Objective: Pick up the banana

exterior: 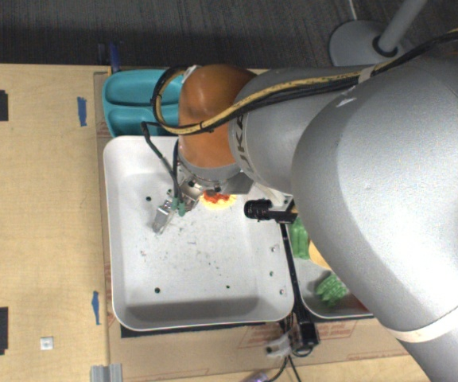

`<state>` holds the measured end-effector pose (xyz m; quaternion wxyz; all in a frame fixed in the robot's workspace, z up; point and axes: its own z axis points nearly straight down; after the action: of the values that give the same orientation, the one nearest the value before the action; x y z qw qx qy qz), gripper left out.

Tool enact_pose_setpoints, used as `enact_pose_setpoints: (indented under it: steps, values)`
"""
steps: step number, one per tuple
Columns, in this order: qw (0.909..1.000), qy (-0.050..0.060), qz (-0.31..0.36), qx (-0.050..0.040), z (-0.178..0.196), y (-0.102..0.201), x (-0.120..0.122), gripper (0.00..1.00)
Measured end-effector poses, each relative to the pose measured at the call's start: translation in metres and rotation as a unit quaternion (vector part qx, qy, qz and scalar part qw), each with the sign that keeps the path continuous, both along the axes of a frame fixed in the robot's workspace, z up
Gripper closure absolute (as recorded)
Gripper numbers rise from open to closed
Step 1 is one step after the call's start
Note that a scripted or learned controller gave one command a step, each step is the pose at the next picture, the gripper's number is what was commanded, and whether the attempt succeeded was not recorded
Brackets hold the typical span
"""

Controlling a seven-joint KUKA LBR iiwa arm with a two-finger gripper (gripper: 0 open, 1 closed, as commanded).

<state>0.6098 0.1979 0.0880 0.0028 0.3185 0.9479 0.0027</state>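
Gripper point(165, 213) is seen low over the left bin point(133, 293), toward its upper middle, with a small green part on its body and its metal tip close to the speckled white floor; whether it is wide or narrow cannot be told, since the orange band point(209, 122) and wrist hide much of it from above. Nothing is seen to be held in it. Just to the right, under the edge of the wrist, a small yellow-orange object point(218, 200) is seen lying on the bin floor, near the gripper but apart from it. This may be the banana, though too little of it is shown for its shape to be confirmed. Further right, past a black fitting point(258, 209) and the wall between the bins, two green objects point(331, 287) are seen in the right bin point(324, 313), and a pale yellow patch point(316, 253) is glimpsed between them at the edge of the grey arm point(388, 197); it cannot be identified either. The task is judged to be at an early stage: the reach into the left bin is made, but no grasp is shown and nothing is lifted. What is left is for the banana to be closed upon, raised clear of the bin, and shown to be held.
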Motion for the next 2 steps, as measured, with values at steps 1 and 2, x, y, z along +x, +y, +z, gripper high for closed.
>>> enact_pose_setpoints:
  steps: [1, 2]
  values:
    - [0.9992, 0.001, 0.039, -0.0013, 0.171, -0.035, -0.069, 0.00]
    - [1.0000, 0.004, -0.003, -0.0016, 0.058, 0.011, -0.125, 0.00]
